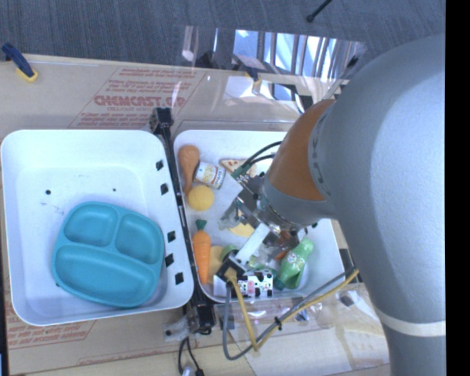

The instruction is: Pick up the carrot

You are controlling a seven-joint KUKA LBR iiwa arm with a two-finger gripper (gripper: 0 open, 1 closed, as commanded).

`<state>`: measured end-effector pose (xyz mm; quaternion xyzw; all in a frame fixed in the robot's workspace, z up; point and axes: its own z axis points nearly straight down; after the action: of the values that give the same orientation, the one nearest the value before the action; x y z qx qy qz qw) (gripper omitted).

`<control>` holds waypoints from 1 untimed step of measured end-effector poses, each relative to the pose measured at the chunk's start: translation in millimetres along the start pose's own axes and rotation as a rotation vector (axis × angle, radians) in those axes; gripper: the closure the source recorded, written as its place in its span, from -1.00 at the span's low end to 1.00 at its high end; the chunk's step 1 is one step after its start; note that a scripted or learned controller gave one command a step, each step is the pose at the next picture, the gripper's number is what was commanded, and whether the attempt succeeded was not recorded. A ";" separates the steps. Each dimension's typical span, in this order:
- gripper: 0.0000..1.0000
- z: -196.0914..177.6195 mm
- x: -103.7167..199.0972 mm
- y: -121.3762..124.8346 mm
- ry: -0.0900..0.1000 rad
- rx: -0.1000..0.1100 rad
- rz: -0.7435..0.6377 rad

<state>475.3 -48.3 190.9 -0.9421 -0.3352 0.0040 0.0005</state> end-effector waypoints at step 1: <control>-1.00 0.3 51.5 -63.4 0.000 0.003 -0.010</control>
<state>475.2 33.4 190.5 -0.9404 -0.3401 0.0044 0.0018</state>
